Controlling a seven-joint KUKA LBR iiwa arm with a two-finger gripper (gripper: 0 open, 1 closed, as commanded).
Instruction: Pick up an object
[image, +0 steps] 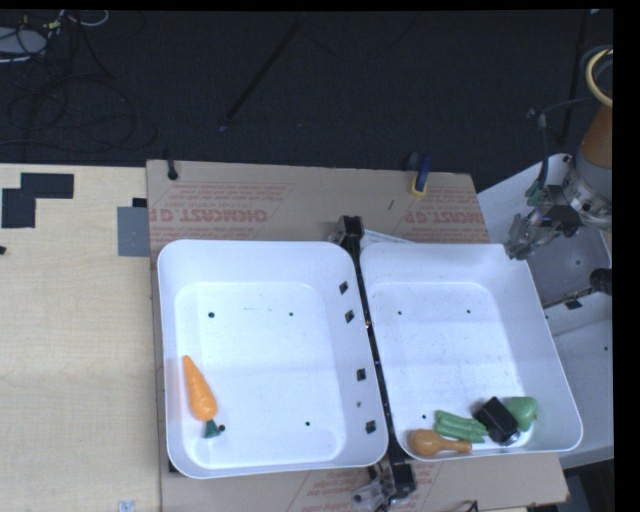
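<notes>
I cannot tell how my gripper stands, parked off the right bin's far right corner, so I'd aim for the lone carrot by the left bin's near left wall, descending clear of that wall.

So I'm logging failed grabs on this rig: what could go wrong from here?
1. In the right bin, the green pods, black block, green piece and tan gourd crowd the near corner, so the fingers may hit the wall or nudge a neighbour.
2. The carrot in the left bin lies close to the side wall and may roll away.
3. The gripper sits outside the bins, far from everything.
</notes>
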